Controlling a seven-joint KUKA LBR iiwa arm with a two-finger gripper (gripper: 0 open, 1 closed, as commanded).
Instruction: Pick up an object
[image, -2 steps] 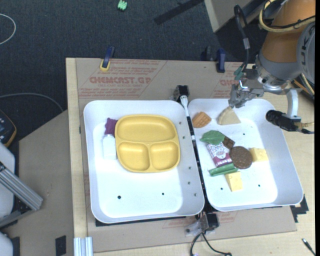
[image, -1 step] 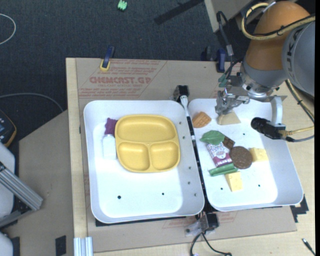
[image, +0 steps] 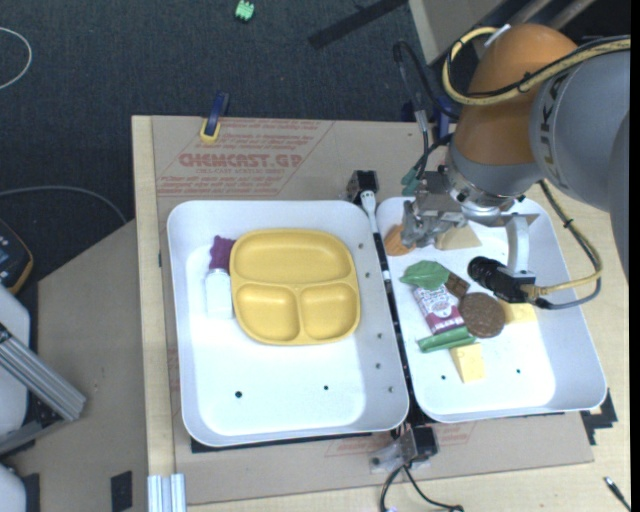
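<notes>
Right bin (image: 560, 385): pincer (image: 425, 228) low at the far-left corner, whether spread or closed cannot be told. Orange piece (image: 396, 241) touching its left side, tan wedge (image: 462, 238) just right; green leaf (image: 426, 272), snack packet (image: 438, 308) and brown disc (image: 484, 314) lie nearer the camera. Left bin (image: 200, 395): yellow divided tray (image: 295, 285).

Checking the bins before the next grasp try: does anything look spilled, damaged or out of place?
Nothing looks spilled or broken. The yellow divided tray lies flat in the left bin, slightly askew, partly covering a white bottle. Small items sit jumbled in the right bin.
</notes>
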